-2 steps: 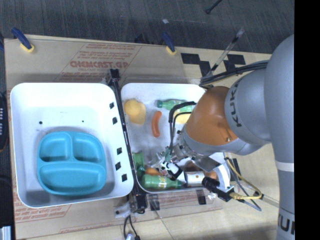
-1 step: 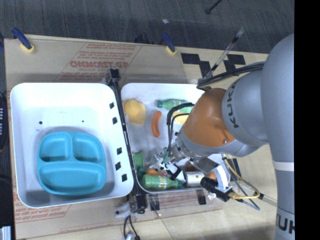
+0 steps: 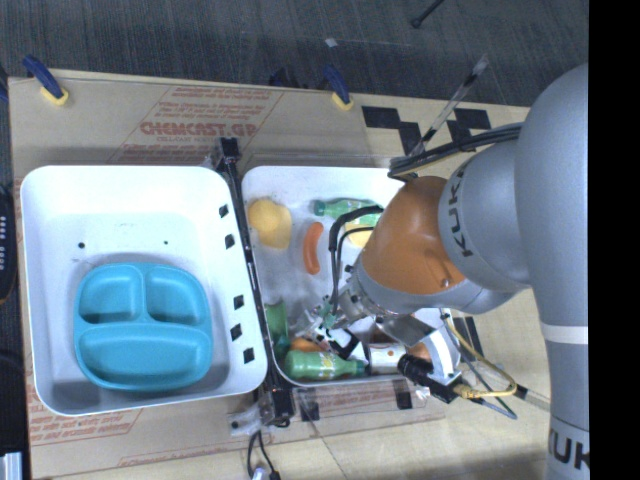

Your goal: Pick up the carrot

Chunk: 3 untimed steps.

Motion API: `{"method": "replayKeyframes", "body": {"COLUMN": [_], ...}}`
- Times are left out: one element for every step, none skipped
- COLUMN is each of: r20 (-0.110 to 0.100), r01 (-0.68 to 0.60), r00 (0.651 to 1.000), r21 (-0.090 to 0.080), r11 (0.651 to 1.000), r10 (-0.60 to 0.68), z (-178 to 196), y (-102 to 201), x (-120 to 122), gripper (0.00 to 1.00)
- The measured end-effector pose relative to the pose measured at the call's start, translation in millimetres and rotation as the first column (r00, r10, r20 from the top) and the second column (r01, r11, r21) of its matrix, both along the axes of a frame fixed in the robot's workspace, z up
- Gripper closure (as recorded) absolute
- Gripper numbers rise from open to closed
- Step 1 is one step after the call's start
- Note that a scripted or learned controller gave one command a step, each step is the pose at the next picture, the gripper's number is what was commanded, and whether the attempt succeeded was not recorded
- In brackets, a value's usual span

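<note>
The dark ribbed floor (image 3: 200, 18) runs along the far side of the room, and on it stands the bench, topped with a brown printed cardboard sheet (image 3: 190, 118) held by blue clamps (image 3: 45, 80) at its far edge. The grey arm (image 3: 530, 218) with its orange band (image 3: 410, 238) comes in large from the right and bends down over the right bin (image 3: 290, 183). The pincer (image 3: 335, 333) sits low at the near end of that bin, buried among the clutter there; from where I stand I cannot tell how wide it is spread or whether it has hold of anything.

Well to the pincer's left lies the left bin (image 3: 60, 198), and in it a blue sectioned tray (image 3: 145, 328). A black strip with clips (image 3: 240, 258) runs where the two bins meet.

Beyond the pincer, toward the far end of the right bin, lies the carrot (image 3: 312, 248), an orange stick lying free on the white floor, apart from the pincer. Just left of the carrot is a yellow lemon (image 3: 270, 223), and past it a green bottle (image 3: 345, 207) partly under the arm. Right beside the pincer, on its near side, lies another green bottle (image 3: 320, 366).
</note>
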<state>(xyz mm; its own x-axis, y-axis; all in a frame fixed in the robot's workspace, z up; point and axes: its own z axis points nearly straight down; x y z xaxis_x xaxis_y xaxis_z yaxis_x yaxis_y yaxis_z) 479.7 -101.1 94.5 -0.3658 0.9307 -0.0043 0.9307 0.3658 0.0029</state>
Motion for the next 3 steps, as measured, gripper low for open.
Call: {"method": "replayKeyframes", "body": {"r20": [-0.001, -0.005, 0.000], "r01": [-0.004, -0.156, -0.152], "r00": [1.000, 0.988, 0.988], "r21": [-0.001, 0.004, -0.005], "r11": [1.000, 0.988, 0.988], "r10": [0.004, 0.156, 0.152], "z": [10, 0, 0], "y": [0, 1, -3], "x": [1, -1, -1], "gripper": [1.00, 1.00, 0.00]}}
